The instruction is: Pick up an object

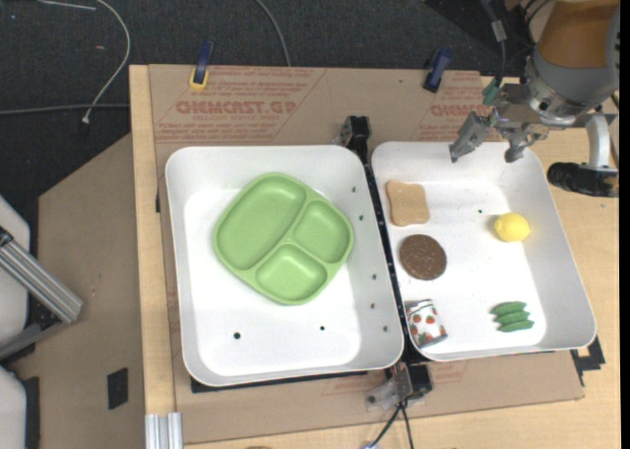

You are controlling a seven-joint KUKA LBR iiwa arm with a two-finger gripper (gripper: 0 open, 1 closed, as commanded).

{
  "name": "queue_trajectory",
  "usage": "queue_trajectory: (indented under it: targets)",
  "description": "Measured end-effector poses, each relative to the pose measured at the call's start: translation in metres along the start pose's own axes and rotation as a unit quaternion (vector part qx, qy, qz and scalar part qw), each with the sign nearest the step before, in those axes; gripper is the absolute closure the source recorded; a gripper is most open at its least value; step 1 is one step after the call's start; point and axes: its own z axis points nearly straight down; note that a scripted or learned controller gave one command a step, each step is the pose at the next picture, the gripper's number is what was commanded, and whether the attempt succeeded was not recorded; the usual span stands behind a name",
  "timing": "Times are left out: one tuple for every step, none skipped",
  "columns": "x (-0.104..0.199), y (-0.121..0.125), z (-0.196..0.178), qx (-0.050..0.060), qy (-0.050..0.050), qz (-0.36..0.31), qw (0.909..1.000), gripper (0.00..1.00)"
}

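Taking the right bin [561, 280] as the marker: along its near edge sit a small can [426, 323] and green pea pods [512, 316]. Farther in lie a brown cookie [423, 256], a lemon [511, 227] and toast [407, 202]. Above its far rim the gripper [489, 146] hangs, fingers spread apart, holding nothing.

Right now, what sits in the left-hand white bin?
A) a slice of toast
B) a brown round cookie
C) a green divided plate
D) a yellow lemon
C: the green divided plate lies alone in the left bin, while the lemon, toast and cookie lie in the right bin.
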Motion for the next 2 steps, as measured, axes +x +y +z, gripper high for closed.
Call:
queue_trajectory:
  targets:
    - [0.000,0.001,-0.002,-0.002,0.000,0.000,1.0000,0.00]
    - [-0.003,0.005,0.056,-0.001,0.000,0.000,1.0000,0.00]
